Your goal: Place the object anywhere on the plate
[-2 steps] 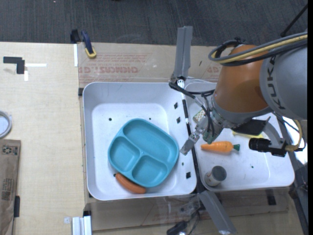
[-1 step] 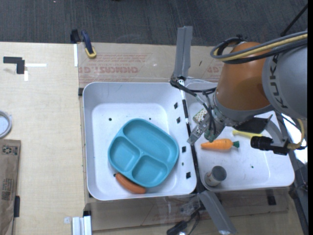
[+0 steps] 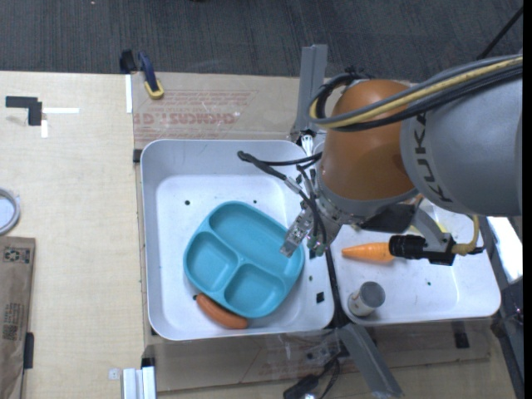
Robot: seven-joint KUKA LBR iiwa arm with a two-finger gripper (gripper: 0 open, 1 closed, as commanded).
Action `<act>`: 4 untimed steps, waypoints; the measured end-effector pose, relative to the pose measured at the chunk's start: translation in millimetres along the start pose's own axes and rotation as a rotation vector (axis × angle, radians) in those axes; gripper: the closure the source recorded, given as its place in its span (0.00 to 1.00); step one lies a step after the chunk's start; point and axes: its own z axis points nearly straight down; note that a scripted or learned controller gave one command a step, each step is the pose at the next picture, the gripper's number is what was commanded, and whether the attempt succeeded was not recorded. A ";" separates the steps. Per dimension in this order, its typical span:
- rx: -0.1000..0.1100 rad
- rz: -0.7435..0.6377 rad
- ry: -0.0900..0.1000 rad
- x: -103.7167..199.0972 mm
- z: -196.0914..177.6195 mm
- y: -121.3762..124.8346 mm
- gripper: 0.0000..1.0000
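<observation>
overhead, the arm (image 3: 416, 140) reaches in from the right, its orange band bulking over the seam between the two white bins. the gripper (image 3: 298, 238) hangs below it, tilted down and to the left, with its tip over the right rim of the plate (image 3: 241, 260) — whether the fingers are apart or together cannot be told, since they blur into one pale shape from this angle, and nothing can be made out between them.

the plate is blue, with three compartments, and lies tilted in the left bin (image 3: 166, 223), toward that bin's lower middle. a sausage (image 3: 221, 312), orange-brown, lies on the bin floor just beside the plate's lower edge, partly tucked under the rim; it is off the plate.

in the right bin (image 3: 432, 298) a carrot (image 3: 369, 253) lies on its side, pointed end to the left, close to the wall between the bins and just right of the gripper. it is apart from the plate, in the other bin. below it stands a small grey cup (image 3: 366, 298), near the lower left corner of that bin.

black cables (image 3: 270, 166) loop from the wrist across the upper part of the left bin. outside the bins, on the bench (image 3: 66, 181), a roll of tape (image 3: 7, 213) sits at the far left edge — and a blue-and-yellow clamp (image 3: 148, 75) lies above the left bin's upper corner.
</observation>
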 end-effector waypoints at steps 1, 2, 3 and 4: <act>0.002 -0.123 0.002 -12.3 14.0 -4.8 1.00; 0.000 0.150 -0.002 -8.8 -40.0 3.1 1.00; 0.002 -0.066 0.002 61.8 54.4 66.4 1.00; 0.003 -0.062 0.001 60.4 46.1 65.8 1.00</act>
